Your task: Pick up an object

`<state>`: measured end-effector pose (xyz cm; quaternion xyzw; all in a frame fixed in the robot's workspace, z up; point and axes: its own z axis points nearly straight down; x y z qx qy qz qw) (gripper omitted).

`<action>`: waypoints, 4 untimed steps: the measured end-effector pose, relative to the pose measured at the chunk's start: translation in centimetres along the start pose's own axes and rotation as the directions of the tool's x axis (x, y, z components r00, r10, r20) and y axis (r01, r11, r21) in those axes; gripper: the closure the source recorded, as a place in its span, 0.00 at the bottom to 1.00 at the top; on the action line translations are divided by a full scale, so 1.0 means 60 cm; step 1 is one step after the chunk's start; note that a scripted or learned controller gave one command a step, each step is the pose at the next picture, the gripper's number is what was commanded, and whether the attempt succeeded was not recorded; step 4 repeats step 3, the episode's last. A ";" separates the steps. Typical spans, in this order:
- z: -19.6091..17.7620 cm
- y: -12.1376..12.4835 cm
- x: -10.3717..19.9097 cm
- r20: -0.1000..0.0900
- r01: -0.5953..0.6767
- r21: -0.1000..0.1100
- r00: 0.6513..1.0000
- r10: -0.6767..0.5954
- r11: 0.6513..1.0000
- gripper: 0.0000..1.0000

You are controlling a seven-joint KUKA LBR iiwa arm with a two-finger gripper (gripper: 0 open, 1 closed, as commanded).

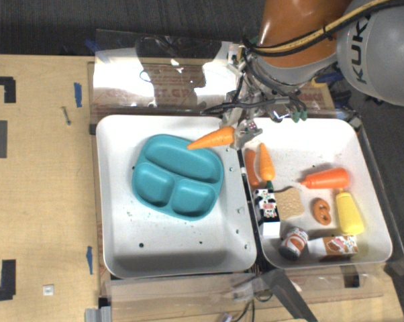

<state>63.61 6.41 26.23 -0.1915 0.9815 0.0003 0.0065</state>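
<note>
The grey arm with its orange band reaches in over the far edge of the bench, and its two-finger gripper (239, 134) hangs above the ridge where the two shallow white bins meet, near their far corners. Its fingers are closed on the thick end of a small orange plastic carrot (212, 138), which sticks out sideways, tip pointing over the left bin (115, 180) and overlapping the far edge of a teal plastic divided plate (178, 176) that lies in the middle of that bin. In the right bin (373, 180), along its left wall, a second orange carrot-shaped toy (264, 163) lies just beside the ridge, with a black-and-white carton (266, 205) nearer the front. Beside that sits a tan slice of toy bread (290, 203). Toward the right wall there is an orange-red plastic pepper-like piece (327, 178), a small round orange toy (321, 210), and a yellow plastic bottle (349, 213). At the front edge lie a small tin can (295, 241) and a brown-labelled tube (337, 245), close together.
</note>
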 end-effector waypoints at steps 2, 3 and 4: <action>-0.003 -0.165 0.011 -0.010 -0.040 -0.003 0.999 0.040 0.999 1.00; 0.055 -0.191 0.022 -0.011 0.049 -0.003 0.999 -0.049 0.999 1.00; 0.055 -0.191 0.022 -0.011 0.049 -0.003 0.999 -0.049 0.999 1.00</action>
